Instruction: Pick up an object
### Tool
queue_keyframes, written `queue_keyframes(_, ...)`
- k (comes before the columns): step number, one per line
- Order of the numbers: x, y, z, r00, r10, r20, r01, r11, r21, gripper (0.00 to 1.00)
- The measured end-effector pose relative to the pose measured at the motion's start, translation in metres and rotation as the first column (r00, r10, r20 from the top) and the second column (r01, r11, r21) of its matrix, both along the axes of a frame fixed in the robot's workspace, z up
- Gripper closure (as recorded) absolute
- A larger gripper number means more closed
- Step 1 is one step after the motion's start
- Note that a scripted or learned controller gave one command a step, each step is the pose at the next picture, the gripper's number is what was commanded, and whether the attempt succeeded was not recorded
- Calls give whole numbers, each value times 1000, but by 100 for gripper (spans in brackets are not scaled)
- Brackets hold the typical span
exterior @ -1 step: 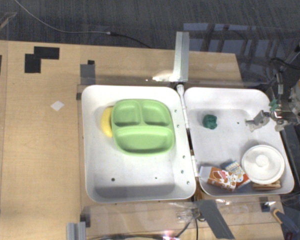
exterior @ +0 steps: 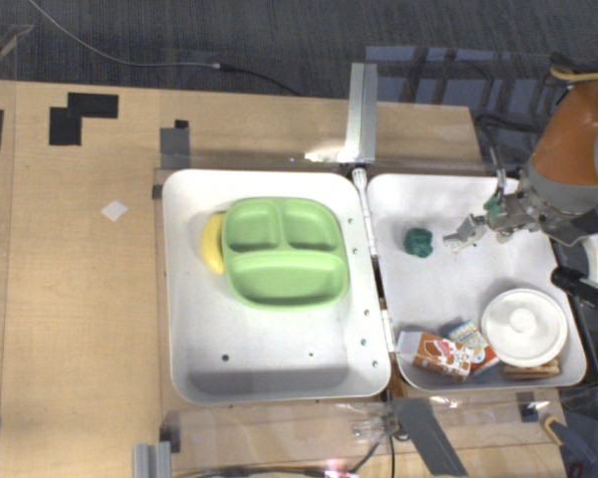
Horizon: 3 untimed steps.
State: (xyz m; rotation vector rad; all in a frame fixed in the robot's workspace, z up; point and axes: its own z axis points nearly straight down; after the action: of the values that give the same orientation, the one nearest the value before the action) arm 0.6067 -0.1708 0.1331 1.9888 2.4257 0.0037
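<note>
Two bins: white, side by side on a pale wood bench, dark carpet behind.
Left bin: green divided tray, yellow thing tucked at its left edge.
Right bin: small green object, white bowl, colourful carton.
Gripper: just right of the green object, apart from it, nothing held; open or closed, honestly can't tell.

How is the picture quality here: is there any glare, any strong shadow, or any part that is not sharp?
In the camera view, glare brightens the metal post between the bins; a soft shadow lies along the near wall of the left bin; the green tray is sharp, while the gripper and the small green object look slightly soft, and the carton's print is too small to read.
</note>
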Motion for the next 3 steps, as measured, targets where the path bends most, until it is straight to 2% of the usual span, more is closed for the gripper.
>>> queue_keyframes(1, 47, 80, -27, 996, 90, 6, -90, 996, -4, 0)
queue_keyframes(2, 55, 78, 29, 936, 351, 3, -351, 936, -3, 0)
queue_keyframes(3, 31, 81, 65, 906, 424, 2, -424, 906, -3, 0)
